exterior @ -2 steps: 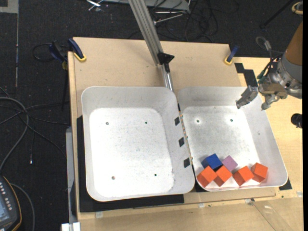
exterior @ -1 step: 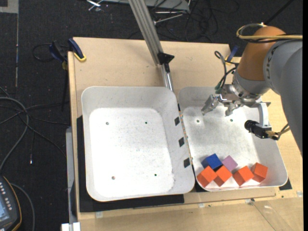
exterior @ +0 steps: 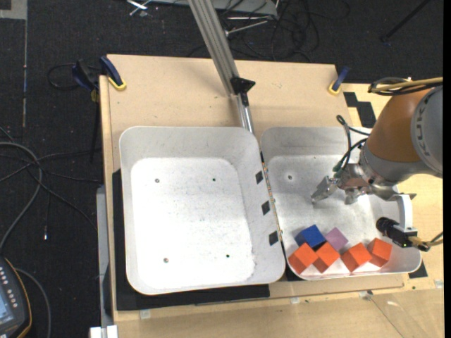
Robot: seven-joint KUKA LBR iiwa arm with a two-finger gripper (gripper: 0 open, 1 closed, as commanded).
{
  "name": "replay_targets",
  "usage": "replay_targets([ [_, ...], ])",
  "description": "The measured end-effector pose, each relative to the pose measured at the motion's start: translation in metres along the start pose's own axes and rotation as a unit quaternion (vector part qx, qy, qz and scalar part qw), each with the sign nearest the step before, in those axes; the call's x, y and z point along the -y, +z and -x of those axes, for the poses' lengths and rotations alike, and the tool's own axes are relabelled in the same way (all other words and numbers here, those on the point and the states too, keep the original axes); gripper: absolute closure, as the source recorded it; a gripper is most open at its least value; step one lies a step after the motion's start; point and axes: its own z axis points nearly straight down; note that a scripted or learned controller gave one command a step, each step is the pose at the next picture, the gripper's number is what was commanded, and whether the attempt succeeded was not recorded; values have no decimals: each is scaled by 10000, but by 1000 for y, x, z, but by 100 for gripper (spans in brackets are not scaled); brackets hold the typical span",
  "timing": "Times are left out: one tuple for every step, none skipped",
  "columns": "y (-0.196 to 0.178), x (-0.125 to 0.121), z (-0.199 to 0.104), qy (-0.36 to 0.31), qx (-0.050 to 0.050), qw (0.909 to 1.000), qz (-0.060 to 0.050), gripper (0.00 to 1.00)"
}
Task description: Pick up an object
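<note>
Several blocks lie along the front edge of the right bin (exterior: 299,138): a blue block (exterior: 310,235), a purple block (exterior: 337,239), and orange blocks (exterior: 305,258) (exterior: 356,256) (exterior: 381,251) beside them. My gripper (exterior: 333,195) hangs over the middle of the right bin, above and behind the blocks. Its fingers (exterior: 319,192) are spread open with nothing between them. The blue block sits a short way in front of the left fingertip. The grey arm with its orange band (exterior: 394,129) comes in from the right.
The left bin (exterior: 128,153) adjoins the right bin, with black clips along their shared wall. A slanted metal pole (exterior: 217,41) runs from the top down to the bins' rear junction. Clamps sit at the bench's back corners (exterior: 113,72) (exterior: 340,79).
</note>
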Motion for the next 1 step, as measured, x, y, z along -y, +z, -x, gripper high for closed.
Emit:
replay_targets([
  [-106,17,-105,-83,-16,9999,55,0],
])
